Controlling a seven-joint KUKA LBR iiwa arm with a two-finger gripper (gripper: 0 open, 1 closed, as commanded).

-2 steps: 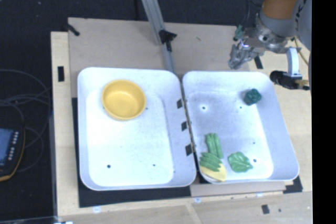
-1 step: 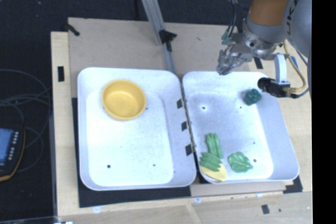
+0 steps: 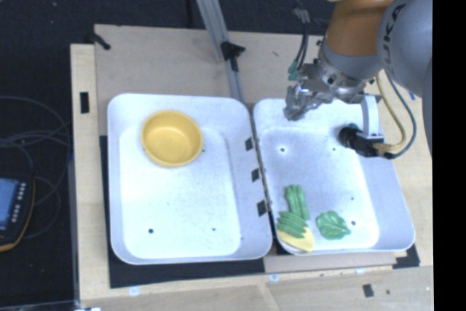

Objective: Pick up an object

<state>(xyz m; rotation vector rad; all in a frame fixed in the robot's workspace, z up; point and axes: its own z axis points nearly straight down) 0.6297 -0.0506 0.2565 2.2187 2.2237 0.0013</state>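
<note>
The gripper [image 3: 295, 109] hangs over the far left corner of the right bin [image 3: 378, 186], close to the wall it shares with the left bin [image 3: 120, 178]; its tips are too small and dark against the white floor to tell how they are set, and nothing shows between them. The things nearest to it lie toward the camera, in the near left corner of the same bin: a green toy [image 3: 294, 209] with finger-like lobes, its long axis running roughly away from the camera, resting on a yellow piece [image 3: 301, 238], and a green leaf-shaped toy [image 3: 333, 224] just beside it to the right. A yellow bowl [image 3: 172, 138] sits well apart in the left bin. The likely move is a straight travel toward the camera along the dividing wall, then a descent.
</note>
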